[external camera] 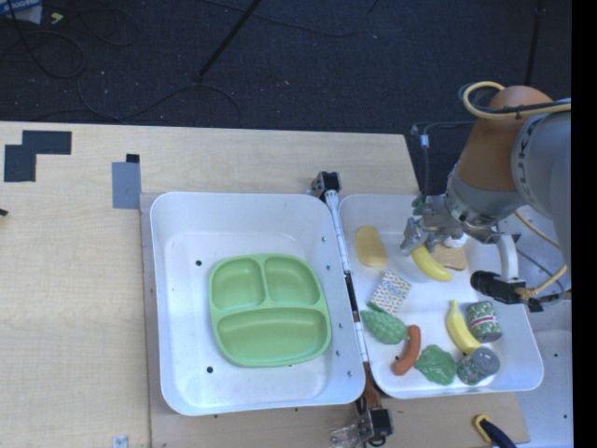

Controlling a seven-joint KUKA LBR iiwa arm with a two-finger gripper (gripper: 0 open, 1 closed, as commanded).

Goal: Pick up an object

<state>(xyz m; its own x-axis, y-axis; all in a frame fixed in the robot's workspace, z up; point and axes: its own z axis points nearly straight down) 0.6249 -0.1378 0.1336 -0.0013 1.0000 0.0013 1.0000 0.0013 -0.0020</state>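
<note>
Nearest, a can (pixel 478 366) is lying by the right bin's (pixel 532 367) front corner; farther back, the gripper (pixel 424 236) is hovering over a banana (pixel 431 263), fingers apparently open, likely needing to descend and close.

My own fingertips (pixel 422 236) blur together over the banana (pixel 431 264) just beneath them, so their gap is unreadable. Behind me, my arm (pixel 522 157) is cut off at the frame's edge and hides the bin's far corner (pixel 448 199).

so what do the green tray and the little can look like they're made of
Green divided tray: likely moulded plastic, matte with a soft sheen, one uniform colour and rounded compartment walls. Small can: probably metal or toy plastic; printed label around it, greyish top, too small to be sure.
</note>
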